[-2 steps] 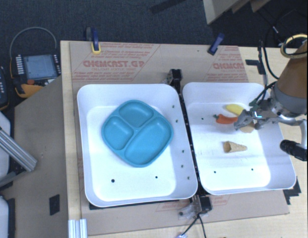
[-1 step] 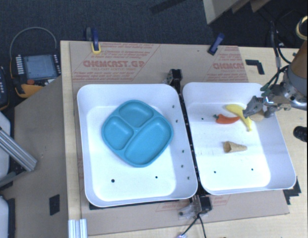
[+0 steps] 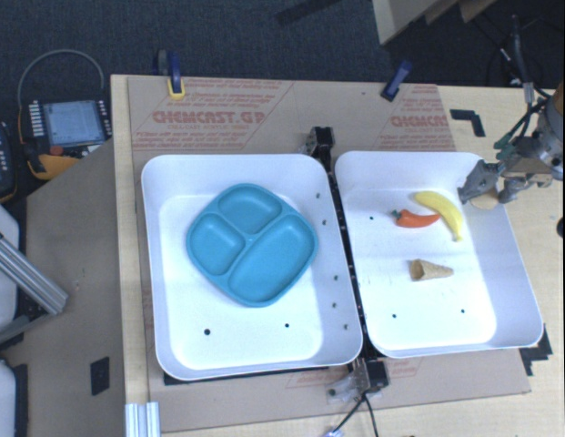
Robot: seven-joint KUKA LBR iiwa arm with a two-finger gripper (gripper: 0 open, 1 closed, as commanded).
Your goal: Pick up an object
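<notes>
Camera view: we see the end effector (image 3: pixel 487 189) over the right bin's (image 3: pixel 500 330) far right rim; whether it grips anything we cannot tell. Just left lies the banana (image 3: pixel 443 211) (chili (image 3: pixel 415 218) touching it).

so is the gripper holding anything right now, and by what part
Nothing is held. The gripper sits at the right bin's far right rim, apart from the banana, the chili and the wedge.
</notes>
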